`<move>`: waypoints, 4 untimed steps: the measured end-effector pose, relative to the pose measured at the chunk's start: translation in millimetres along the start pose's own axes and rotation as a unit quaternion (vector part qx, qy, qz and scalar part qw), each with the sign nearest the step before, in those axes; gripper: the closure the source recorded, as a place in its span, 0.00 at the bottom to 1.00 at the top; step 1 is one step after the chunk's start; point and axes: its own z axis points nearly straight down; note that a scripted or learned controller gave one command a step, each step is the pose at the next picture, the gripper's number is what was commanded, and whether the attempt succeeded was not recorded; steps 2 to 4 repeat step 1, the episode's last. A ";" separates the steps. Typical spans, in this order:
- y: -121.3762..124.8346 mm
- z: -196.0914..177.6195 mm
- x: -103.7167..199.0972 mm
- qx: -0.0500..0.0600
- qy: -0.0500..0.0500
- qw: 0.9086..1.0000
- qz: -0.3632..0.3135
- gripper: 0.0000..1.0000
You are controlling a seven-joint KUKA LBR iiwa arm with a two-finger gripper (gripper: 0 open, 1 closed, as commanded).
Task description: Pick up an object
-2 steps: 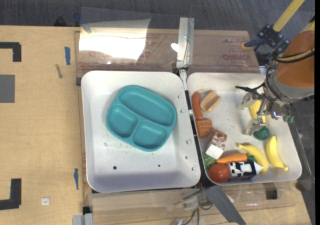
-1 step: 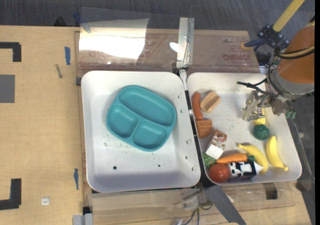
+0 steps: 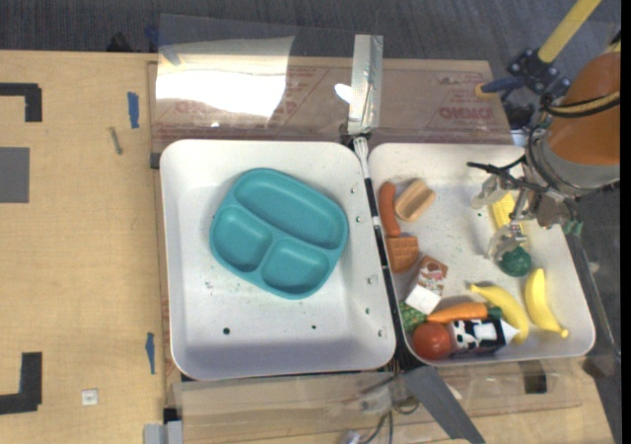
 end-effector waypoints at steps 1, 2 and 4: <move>-0.4 -12.2 -2.7 0.001 -0.005 1.000 0.000 1.00; -0.4 -12.2 -2.7 0.001 -0.005 1.000 0.000 1.00; -0.4 -12.2 -2.7 0.001 -0.005 1.000 0.000 1.00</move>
